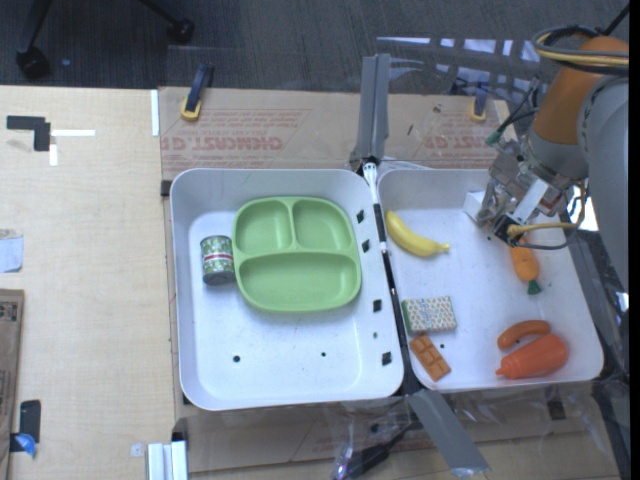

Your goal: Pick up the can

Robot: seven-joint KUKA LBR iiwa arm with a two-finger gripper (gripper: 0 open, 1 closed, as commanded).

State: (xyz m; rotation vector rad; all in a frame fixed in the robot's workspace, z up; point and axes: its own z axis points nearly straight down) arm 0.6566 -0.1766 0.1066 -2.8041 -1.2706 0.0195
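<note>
Surface (80,268): pale wood, with two white bins side by side on brown cardboard.

Left bin (290,368): can (217,260) lies on its side near the left wall, just beside the left edge of the plate, possibly touching it. Label greenish with a dark band; grey metal end faces the view's bottom. Plate (297,253) is green, three compartments, set in the upper middle of the bin. Nothing lies in the compartments.

Divider between the bins: grey bar (375,108) rises from the far end.

Right bin (470,298): banana (415,236) near the left wall, upper part. Below it a speckled block (430,314), then an orange waffle-like piece (430,357) close to the near-left corner. Small carrot (525,266) right of centre, green tip pointing down. Sausage (523,333) and a big carrot (535,358) lie together near the near-right corner, touching or nearly so.

Arm (575,98): comes in from the right, orange band above the wrist, yellow cable looped over it. Tool (497,216) sits over the far right part of the right bin, just above the small carrot, well apart from the can in the other bin. Cannot tell how far the tool is open, nor whether it has anything in it; cables and housing clutter that spot.
</note>
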